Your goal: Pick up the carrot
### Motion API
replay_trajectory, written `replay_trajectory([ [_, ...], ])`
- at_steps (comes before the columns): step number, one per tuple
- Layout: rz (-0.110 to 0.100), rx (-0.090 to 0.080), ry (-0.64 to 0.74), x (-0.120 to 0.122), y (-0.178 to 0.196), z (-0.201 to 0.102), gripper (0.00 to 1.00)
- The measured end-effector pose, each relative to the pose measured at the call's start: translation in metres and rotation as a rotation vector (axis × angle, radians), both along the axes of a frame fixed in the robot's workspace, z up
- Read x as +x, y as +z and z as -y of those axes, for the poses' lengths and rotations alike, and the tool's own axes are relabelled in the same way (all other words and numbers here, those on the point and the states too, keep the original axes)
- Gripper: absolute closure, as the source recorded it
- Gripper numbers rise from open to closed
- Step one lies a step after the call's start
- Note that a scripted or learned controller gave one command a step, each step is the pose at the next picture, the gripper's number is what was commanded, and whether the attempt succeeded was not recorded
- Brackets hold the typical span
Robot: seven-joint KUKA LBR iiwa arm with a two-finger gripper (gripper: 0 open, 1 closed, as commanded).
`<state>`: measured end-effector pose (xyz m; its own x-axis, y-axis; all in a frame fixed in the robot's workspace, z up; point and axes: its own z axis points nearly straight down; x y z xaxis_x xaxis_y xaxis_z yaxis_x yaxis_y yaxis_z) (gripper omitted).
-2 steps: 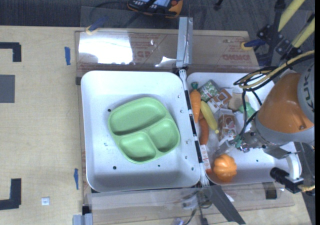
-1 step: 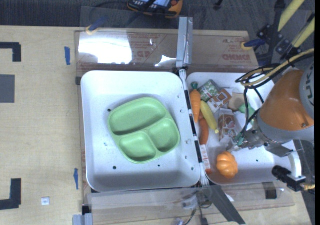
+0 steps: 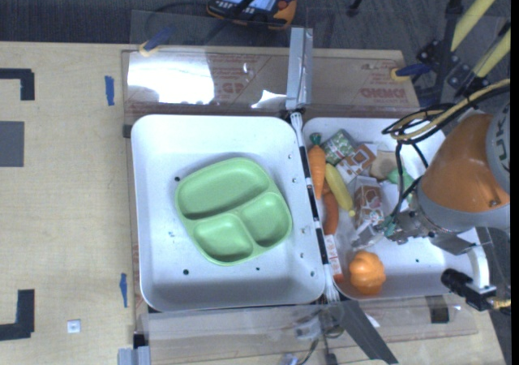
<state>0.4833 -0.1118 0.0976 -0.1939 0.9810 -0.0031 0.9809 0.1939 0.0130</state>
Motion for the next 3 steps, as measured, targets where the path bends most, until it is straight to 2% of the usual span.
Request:
replay_trajectory([
  [1,-0.005,-0.001,0.121,0.0,-0.01,0.012,0.0],
  [2,-0.001,-0.006,0.525,0.0,-0.01,-0.015,0.0],
  [3,0.004,-0.007,0.522,0.001,0.001,-0.015,1.0],
])
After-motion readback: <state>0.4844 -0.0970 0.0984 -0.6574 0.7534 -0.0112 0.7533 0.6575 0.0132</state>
